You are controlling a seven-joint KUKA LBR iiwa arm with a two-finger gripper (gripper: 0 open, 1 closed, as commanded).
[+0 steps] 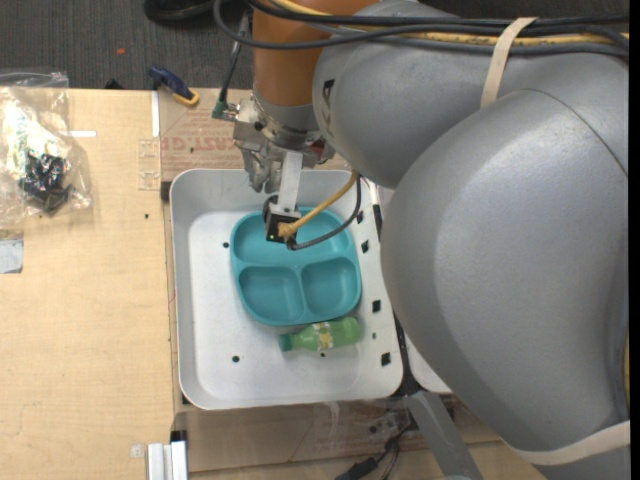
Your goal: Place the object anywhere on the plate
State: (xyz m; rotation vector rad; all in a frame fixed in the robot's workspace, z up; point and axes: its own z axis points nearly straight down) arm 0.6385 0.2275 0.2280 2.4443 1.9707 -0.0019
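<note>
A teal plate (295,278) with three compartments lies in the middle of the left white bin (200,308). A green bottle-shaped object (320,337) with a pale label lies on its side against the plate's near rim. Whether it rests on the rim or just beside it, I cannot tell. My gripper (260,173) hangs over the bin's far edge, just beyond the plate's far rim and well away from the green object. Nothing shows in the gripper.
The big grey arm covers the right half of the view and most of the second bin (425,373). A clear plastic bag (35,153) of small parts lies on the wooden bench at far left. A small blue and yellow item (175,85) lies beyond the bench.
</note>
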